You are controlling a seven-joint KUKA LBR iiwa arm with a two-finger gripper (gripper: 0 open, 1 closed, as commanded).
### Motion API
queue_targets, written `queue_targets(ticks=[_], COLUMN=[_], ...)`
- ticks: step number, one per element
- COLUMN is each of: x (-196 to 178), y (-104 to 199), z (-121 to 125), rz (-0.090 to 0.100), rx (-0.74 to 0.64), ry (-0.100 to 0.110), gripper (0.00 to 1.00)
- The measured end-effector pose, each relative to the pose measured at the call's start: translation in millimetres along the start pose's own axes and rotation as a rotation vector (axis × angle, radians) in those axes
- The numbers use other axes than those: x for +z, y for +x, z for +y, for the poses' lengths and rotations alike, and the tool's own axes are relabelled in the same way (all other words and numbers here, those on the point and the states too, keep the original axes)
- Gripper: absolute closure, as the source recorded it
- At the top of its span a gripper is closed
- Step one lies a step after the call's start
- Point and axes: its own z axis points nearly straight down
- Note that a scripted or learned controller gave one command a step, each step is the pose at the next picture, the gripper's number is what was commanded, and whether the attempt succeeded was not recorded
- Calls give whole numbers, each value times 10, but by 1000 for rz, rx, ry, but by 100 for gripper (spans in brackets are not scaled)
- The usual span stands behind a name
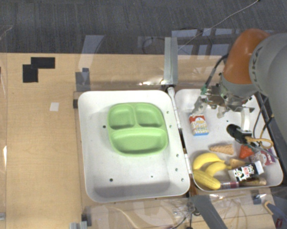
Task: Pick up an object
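The claw [210,107] hung just beyond the small carton [199,125], on its far side, with its two fingers spread and nothing between them. That suggested an approach not yet closed on anything. Being the nearest thing to the claw, the small carton looked the likeliest pick. It lay flat on the floor of the right bin [185,105] with clear white plastic around it, so fingers could probably come down on either side. It was a boxy printed pack, red at the far end, white and blue nearer, with flat faces and square edges that should pinch firmly. The other candidates were crowded on the near side of the small carton. The banana bunch [207,169] lay nearest, yellow, smooth and curved, resting against the bin's near wall. A tan bread-like wedge [222,148] with a rough, matte surface lay to the carton's near right. Farther right were a small red piece [245,152] and a black-and-white box [249,171], glossy and rectangular. They lay so close together that a grasp there would risk catching a neighbour. To the left of the small carton, past the divider, the left bin [95,151] held a green divided plate [137,128], a smooth moulded plastic with rounded corners and three shallow wells. Both bins sat on the pale wooden table [36,154].
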Motion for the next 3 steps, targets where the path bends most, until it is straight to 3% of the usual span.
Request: queue_targets(ticks=[1, 2, 3], x=[-506, 357, 350], y=[342, -363, -167], z=[274, -197, -311], rz=[1, 2, -3], rx=[253, 44, 33], ry=[-1, -26, -35], gripper=[0, 0, 0])
